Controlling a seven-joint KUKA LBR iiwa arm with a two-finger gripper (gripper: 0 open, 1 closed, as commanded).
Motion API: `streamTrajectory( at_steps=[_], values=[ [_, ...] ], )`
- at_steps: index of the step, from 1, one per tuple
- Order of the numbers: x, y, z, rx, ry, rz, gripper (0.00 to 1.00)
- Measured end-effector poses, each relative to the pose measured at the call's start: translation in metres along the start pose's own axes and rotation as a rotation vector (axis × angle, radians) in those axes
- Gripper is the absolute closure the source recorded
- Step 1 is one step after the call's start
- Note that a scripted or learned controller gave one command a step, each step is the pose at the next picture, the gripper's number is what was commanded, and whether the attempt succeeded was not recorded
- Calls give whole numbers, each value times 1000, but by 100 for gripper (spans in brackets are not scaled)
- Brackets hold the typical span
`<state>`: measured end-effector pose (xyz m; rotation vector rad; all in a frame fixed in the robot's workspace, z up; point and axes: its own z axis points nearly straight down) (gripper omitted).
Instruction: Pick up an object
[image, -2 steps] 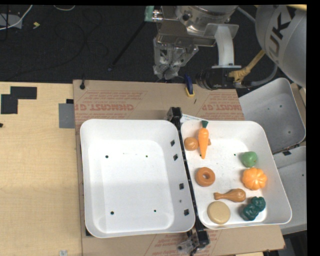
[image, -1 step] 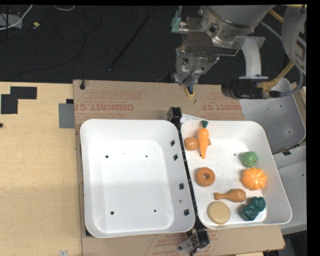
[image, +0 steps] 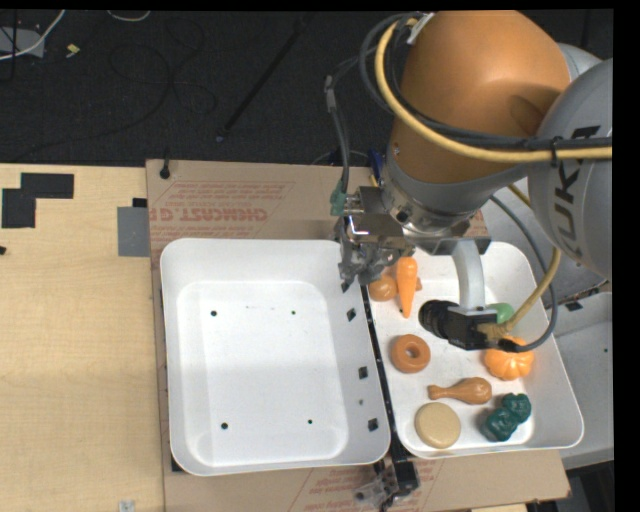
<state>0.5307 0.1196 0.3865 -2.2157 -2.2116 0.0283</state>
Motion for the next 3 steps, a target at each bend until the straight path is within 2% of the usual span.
streamTrajectory(
  at_steps=[1, 2, 3],
  values=[
    [-6, 10, 26, -14, 3, -1, 100],
    [26, 86, -150, -37, 8, -7, 100],
    [-25, 76, -129, -14, 3, 2, 100]
  ],
)
